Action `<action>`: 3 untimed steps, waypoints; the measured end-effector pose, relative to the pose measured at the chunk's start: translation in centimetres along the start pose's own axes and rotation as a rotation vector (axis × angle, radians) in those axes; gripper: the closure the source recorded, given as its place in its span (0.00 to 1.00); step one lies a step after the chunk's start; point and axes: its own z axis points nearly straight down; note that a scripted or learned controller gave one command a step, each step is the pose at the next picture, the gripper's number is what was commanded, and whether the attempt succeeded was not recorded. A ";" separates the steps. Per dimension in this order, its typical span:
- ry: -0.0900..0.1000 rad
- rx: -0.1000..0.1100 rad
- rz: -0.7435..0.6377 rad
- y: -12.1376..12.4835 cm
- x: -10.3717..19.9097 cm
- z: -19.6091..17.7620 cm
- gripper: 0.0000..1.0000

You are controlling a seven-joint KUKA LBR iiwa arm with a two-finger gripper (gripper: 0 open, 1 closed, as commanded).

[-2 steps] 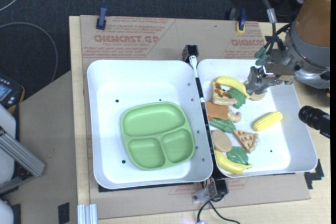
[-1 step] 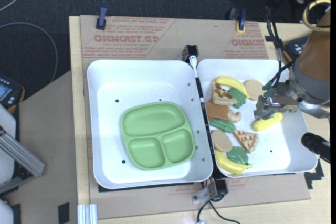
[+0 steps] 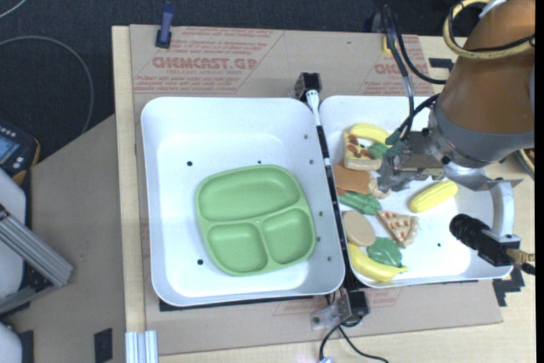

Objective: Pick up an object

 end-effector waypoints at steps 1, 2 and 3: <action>0.000 0.008 0.001 -0.2 5.6 7.2 1.00; -0.002 -0.003 0.006 0.0 5.3 5.7 1.00; -0.003 -0.008 0.002 10.7 7.8 9.3 1.00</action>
